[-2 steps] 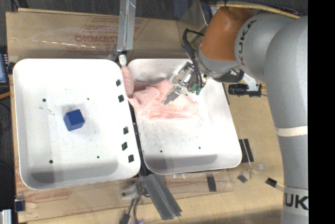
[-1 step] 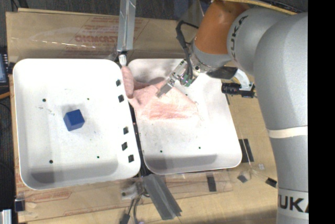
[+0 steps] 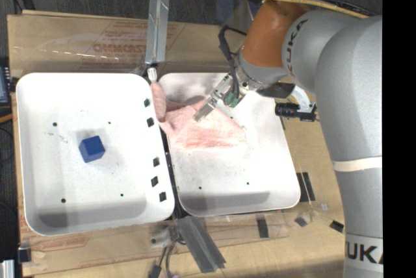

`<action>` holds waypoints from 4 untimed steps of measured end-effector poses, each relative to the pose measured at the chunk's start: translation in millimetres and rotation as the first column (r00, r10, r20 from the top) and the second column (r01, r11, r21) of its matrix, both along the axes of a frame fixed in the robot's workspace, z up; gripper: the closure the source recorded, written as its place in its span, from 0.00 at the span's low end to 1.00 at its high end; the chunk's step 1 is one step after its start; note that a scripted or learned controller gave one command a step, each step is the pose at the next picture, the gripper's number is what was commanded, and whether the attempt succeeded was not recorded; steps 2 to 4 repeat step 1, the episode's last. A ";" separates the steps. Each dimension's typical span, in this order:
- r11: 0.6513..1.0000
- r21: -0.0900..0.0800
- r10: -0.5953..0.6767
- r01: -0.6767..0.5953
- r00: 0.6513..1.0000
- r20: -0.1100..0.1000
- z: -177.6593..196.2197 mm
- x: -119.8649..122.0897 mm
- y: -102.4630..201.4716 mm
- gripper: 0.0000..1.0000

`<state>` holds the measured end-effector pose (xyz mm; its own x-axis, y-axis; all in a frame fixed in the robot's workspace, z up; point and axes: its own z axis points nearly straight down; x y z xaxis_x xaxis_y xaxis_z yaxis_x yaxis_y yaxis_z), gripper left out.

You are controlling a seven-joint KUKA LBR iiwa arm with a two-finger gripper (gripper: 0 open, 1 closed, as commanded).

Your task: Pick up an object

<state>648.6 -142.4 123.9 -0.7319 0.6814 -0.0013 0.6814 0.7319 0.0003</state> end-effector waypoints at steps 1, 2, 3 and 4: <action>1.000 0.000 0.000 0.000 1.000 0.000 0.0 0.0 0.0 0.00; 1.000 0.000 0.000 0.000 1.000 0.000 0.0 0.0 0.0 0.00; 1.000 0.000 0.000 0.000 1.000 0.000 0.0 0.0 0.0 0.00; 1.000 0.000 0.000 0.000 1.000 0.000 0.0 0.0 0.0 0.00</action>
